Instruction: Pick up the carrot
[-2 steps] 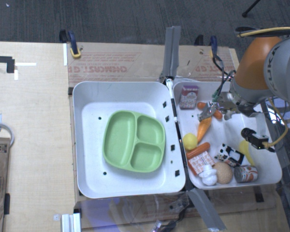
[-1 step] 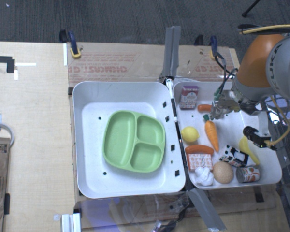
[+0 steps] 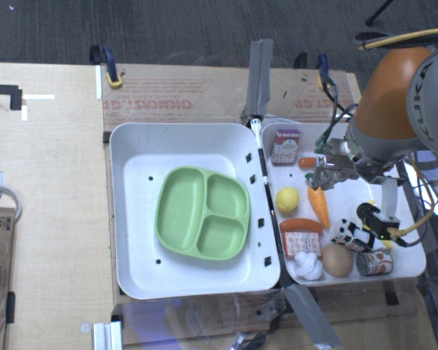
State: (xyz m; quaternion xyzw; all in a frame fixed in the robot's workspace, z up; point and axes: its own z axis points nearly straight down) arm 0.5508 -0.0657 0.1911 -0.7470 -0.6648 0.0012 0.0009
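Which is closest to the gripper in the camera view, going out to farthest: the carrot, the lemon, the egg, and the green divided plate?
Measured from the gripper:
1. Carrot, in the right bin, its top right at the fingertips.
2. Lemon, just left of the carrot.
3. Egg, at the right bin's near edge.
4. Green divided plate, in the left bin.

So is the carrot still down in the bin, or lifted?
Cannot tell for sure. The carrot hangs point-down from the hand inside the right bin, beside the lemon.
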